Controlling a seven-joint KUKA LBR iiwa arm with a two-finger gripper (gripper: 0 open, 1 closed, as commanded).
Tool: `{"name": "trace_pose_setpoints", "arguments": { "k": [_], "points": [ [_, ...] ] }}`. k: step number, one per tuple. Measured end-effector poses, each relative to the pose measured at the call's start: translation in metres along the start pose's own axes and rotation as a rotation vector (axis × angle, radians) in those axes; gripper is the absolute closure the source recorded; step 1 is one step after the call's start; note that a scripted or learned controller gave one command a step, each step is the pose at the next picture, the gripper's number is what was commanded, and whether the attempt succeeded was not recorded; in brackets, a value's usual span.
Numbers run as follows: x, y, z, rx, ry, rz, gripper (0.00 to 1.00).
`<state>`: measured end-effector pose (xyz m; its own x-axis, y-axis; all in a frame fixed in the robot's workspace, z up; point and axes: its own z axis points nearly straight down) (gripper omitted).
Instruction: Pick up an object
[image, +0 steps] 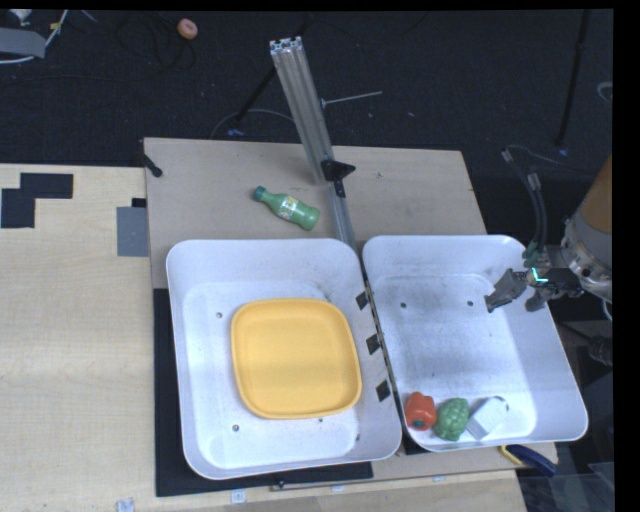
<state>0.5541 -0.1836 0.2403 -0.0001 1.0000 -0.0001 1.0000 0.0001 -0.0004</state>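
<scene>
In the right bin (450, 340), three small objects sit together at the near edge: a red-orange pepper-like piece (420, 409), a green bumpy one (452, 418) and a white-grey block (486, 417). A yellow square plate (296, 356) lies in the left bin (200, 300). My gripper (519, 289) hangs over the right bin's far right part, well above and away from the three objects. Its dark fingers stand apart with nothing between them.
A green bottle (287, 207) lies on the bench behind the left bin. A metal strut (310, 105) slants up from between the bins at the back. Black clips (372, 340) mark the seam between the bins. The arm enters from the right edge.
</scene>
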Motion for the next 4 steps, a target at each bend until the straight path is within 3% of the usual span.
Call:
{"name": "trace_pose_setpoints", "arguments": {
  "k": [1, 4],
  "points": [
    [0.0, 0.0, 0.0, 0.0, 0.0, 0.0, 0.0],
    [0.006, 0.015, 0.149, 0.002, 0.0, -0.001, 0.0]
  ]
}}
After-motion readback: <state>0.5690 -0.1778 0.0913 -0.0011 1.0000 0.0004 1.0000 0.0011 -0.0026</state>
